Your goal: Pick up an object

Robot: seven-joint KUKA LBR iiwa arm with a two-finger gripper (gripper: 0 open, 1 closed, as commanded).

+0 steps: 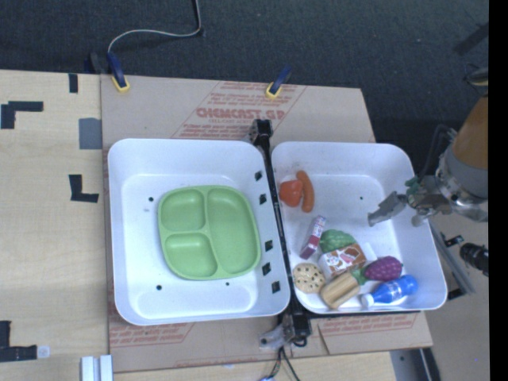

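- Objects for picking sit in your right bin: carrot, cookie, grapes, blue bottle.
- Your gripper hovers at that bin's right edge, fingers apart, holding nothing.

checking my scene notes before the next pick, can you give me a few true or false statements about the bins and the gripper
1. The green divided plate lies in the left bin. True.
2. The gripper is over the left bin. False: it is over the right bin, near its right wall.
3. The blue bottle lies near the right bin's front right corner. True.
4. The cookie sits on the green divided plate. False: it lies in the right bin, beside the bread roll.
5. The orange toy lies apart from the cluster at the front. True.
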